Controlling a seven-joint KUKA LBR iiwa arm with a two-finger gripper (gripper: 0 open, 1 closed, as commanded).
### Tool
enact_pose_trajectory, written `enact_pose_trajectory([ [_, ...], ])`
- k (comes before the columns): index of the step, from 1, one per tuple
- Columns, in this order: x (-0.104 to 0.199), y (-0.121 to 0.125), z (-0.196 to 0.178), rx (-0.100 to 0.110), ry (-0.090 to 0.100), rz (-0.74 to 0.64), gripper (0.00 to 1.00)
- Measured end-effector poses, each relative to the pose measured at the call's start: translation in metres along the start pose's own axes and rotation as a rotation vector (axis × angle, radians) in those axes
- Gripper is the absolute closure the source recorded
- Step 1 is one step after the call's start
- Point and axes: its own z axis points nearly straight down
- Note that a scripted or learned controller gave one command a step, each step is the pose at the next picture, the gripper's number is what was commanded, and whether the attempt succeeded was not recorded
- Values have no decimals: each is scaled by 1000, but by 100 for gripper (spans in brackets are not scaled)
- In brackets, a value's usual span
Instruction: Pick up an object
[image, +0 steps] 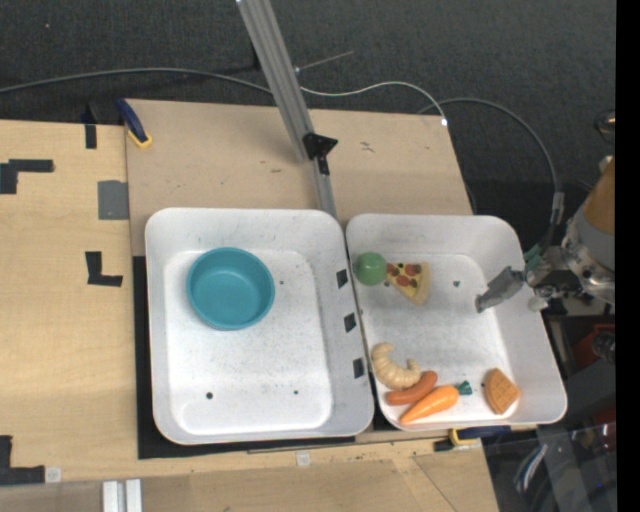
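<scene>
Pincer (497, 291) hangs over right shallow white bin (520, 250), nothing between fingers; whether apart or together, cannot tell.

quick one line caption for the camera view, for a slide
Gripper at the right bin's edge, above toy foods: green ball, pizza slice, carrot; teal bowl in left bin.
</scene>
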Motion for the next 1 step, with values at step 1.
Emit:
enact_pose_trajectory([
  [1, 0, 0, 0, 0, 0, 1, 0],
])
